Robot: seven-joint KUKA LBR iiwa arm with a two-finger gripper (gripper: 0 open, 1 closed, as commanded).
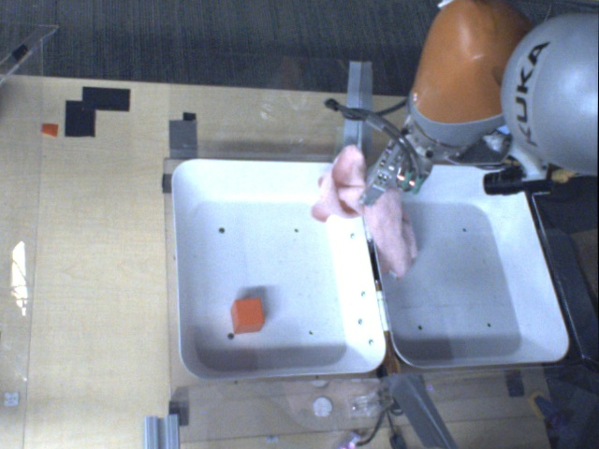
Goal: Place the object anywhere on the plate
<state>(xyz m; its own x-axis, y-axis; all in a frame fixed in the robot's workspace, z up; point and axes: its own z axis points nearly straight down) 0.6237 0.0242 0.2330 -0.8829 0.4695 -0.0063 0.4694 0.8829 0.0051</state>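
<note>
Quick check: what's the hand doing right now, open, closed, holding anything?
Hand: closed on the pink cloth, which hangs from it over the divide between the two bins.

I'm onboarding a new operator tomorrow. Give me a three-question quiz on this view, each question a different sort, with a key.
1. True or false: the pink cloth hangs from the tool above the divide between the two bins.
2. Multiple choice: the orange block lies in
A. the right bin
B. the left bin
C. on the bench outside the bins
3. Fill in: the arm has an ____ band above the wrist.

Key: 1 true; 2 B; 3 orange.
</note>
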